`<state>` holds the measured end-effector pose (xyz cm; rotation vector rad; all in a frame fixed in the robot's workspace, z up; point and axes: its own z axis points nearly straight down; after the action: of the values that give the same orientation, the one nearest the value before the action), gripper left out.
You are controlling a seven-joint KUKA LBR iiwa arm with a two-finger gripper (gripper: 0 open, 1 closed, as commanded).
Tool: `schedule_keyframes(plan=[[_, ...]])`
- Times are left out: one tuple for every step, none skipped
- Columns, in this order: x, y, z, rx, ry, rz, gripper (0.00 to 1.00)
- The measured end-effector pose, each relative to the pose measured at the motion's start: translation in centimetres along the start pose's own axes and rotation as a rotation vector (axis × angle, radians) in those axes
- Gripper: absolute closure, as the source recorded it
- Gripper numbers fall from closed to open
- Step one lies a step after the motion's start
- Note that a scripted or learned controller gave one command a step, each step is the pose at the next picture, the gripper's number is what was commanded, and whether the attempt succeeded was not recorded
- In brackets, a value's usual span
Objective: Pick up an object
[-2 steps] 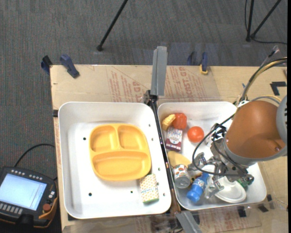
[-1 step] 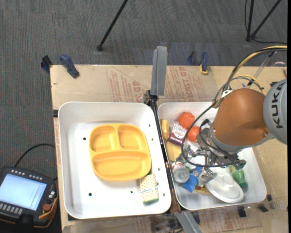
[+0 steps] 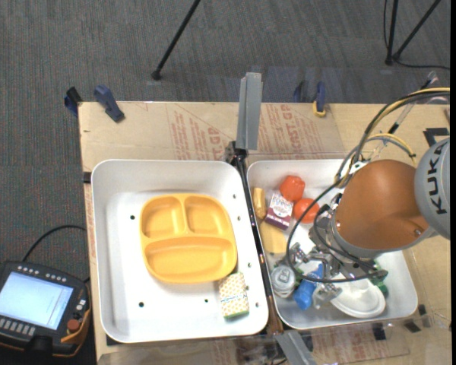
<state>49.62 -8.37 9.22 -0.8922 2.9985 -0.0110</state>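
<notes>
A cardboard-topped bench (image 3: 175,128) on grey carpet bore two white bins. Nearest lay a patterned sponge (image 3: 234,296) beside a yellow divided plate (image 3: 188,236) in the left bin (image 3: 110,280). In the right bin (image 3: 406,291) the gripper (image 3: 319,268) hung low over a blue piece (image 3: 305,295) and a white dish (image 3: 361,301); its state could not be told. A clean pick probably called for one isolated item. Farther back sat an orange toy (image 3: 292,187) and a purple packet (image 3: 278,211), its label unreadable. "KUKA" marked the arm (image 3: 441,185).
</notes>
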Motion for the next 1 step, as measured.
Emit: schedule_keyframes(plan=[[1.26,-0.71,0.06,-0.007,-0.004,-0.136,0.00]])
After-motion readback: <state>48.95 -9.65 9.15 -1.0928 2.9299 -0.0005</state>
